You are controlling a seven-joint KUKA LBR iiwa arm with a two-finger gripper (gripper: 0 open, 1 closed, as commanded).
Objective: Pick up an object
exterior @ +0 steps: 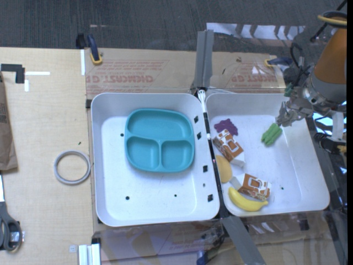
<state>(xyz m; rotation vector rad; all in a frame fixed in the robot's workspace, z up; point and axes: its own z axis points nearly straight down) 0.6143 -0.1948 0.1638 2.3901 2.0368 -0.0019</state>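
Right bin (300, 175), as I see it from my station: gripper (286, 118) at upper right, its tips just above a green toy vegetable (271, 134) on the bin floor; whether it grips or gapes, I cannot tell. A banana (246, 201) lies near the front wall.
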